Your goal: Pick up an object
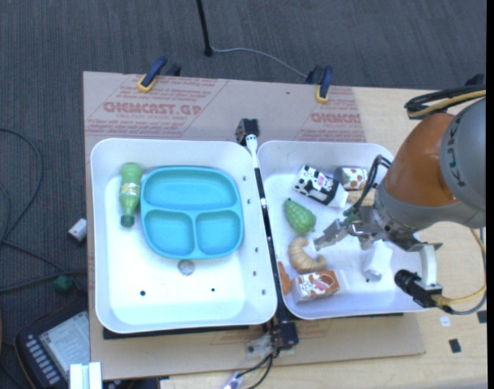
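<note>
Gripper (344,232) of mine hangs over the middle of the right bin (328,151), fingers spread and nothing between them, one fingertip just beside the croissant (304,255). That pastry is my nearest candidate, lying between the green ridged piece (300,215) above it and the small carton (316,284) below. To do this well, I judge I should centre over its curved body, turn the wrist so the fingers straddle its narrow width, and descend clear of both neighbours before closing.
</note>
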You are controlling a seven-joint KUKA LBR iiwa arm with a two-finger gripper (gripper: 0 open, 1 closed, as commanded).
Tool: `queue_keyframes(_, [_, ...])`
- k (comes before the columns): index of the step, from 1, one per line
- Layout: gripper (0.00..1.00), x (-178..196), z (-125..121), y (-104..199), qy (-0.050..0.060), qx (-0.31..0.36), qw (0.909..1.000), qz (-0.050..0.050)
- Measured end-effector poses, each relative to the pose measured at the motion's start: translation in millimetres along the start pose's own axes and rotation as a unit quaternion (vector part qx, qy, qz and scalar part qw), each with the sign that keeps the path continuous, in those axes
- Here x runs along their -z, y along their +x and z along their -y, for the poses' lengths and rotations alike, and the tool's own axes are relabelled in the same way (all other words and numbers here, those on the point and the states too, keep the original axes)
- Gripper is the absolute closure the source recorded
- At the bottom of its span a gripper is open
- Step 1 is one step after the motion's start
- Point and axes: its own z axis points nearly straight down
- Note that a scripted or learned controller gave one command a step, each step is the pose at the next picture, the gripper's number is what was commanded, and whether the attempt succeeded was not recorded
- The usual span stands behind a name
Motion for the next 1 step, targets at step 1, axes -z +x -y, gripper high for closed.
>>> queue_keyframes(1, [0.00,-29.9,27.1,33.2,-0.007,-0.002,1.0000,0.004])
